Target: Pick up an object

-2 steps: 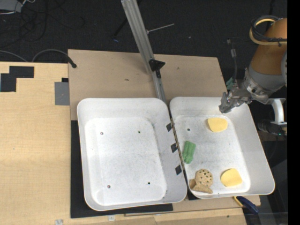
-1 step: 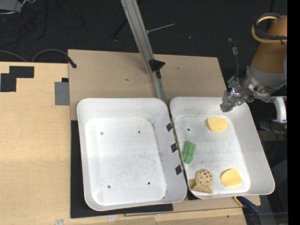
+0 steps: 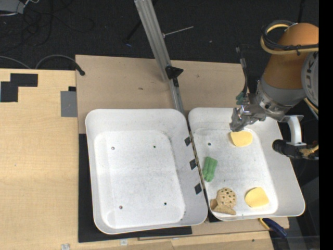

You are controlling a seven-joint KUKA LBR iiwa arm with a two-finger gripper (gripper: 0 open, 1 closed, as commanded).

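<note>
1. My tool [image 3: 240, 123] was hanging over the far end of the right bin [image 3: 291, 204], right at the upper edge of a flat yellow piece [image 3: 241, 138]. Honestly couldn't tell if it was spread or pressed together, and nothing showed between its tips.
2. That piece looked thin and light, maybe soft like foam or play food. I'd guess it takes a pinch across its edges, though something that flat could slide on the white floor.
3. Other options in the same bin: a green piece [image 3: 209, 169] near the divider, a speckled cookie-looking thing [image 3: 225, 200] at the near end, and a second yellow piece [image 3: 256, 197] just beside it.
4. The left bin [image 3: 99, 120] sat next door on the surface [image 3: 36, 155].
</note>
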